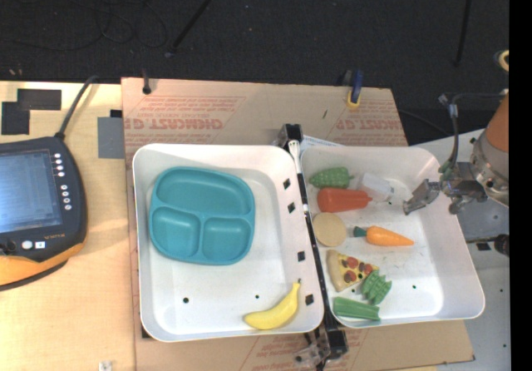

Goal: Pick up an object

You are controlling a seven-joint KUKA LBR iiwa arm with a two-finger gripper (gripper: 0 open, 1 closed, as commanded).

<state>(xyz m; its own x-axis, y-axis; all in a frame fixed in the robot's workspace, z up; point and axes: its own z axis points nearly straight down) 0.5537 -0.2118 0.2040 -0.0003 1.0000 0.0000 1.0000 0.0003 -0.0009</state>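
Approach step: gripper over the right bin, nothing held.

Finger state cannot be told. Taking the toy carrot as landmark: gripper above-right of it; red pepper and beige disc to its left; pizza slice below-left. Judged next: descend onto one object squarely.

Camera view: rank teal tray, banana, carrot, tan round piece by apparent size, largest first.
1. teal tray, by far the largest
2. banana
3. carrot and tan round piece: look too similar to rank; the carrot is longer, the round piece wider.
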